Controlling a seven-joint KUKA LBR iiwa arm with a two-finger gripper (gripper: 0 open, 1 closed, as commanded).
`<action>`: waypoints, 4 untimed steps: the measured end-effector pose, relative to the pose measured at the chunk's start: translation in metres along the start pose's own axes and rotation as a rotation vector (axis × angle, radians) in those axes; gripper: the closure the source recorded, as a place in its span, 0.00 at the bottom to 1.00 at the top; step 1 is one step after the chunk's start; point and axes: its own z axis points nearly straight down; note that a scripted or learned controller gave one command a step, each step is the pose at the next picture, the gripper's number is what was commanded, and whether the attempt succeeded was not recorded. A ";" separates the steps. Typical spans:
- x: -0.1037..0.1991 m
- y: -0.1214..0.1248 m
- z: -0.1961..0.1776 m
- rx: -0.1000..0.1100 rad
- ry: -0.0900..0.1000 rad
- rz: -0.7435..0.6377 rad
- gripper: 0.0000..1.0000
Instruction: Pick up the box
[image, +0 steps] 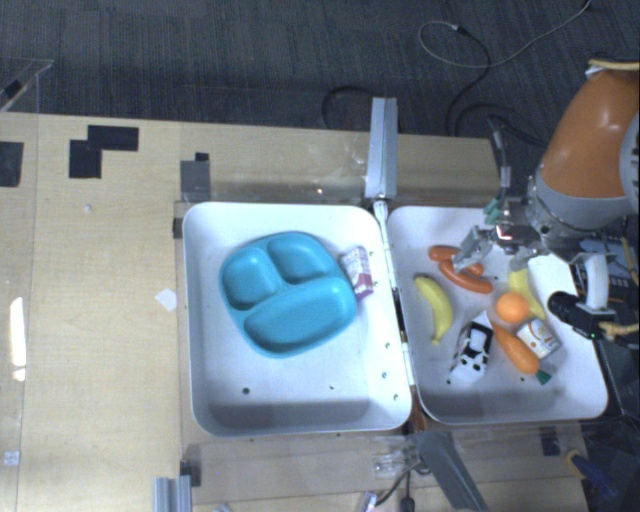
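Two white bins sit side by side on your bench, and nothing of the pick looks done yet. Starting at the left, the left bin (200, 330) holds a blue divided plate (288, 292) with a small pink-and-white packet (358, 272) tucked against its right edge. Cross the metal divider (381, 150) and you come to the right bin (590, 400), which is crowded: a banana (435, 305), a black-and-white cow-pattern box (474, 350) just right of it, a red sausage-shaped piece (462, 274), an orange ball (511, 309), a carrot (517, 350) and a small brown-and-white carton (541, 337).

Your gripper (472, 252) hovers over the bin's upper part, its fingers spread apart with nothing between them, directly above the red piece. If the cow-pattern box is your target, it lies untouched toward the bin's near side, so the approach, the close and the lift all remain.

Around this, the bench (90, 300) is pale wood with black tape marks (100, 148) at far left, and cables (470, 45) trail over dark carpet behind.
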 end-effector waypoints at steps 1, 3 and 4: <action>-0.081 -0.084 0.041 0.000 -0.001 0.103 0.00; -0.017 0.057 0.018 -0.001 -0.001 0.725 0.00; -0.087 -0.032 0.073 0.002 -0.002 0.894 0.00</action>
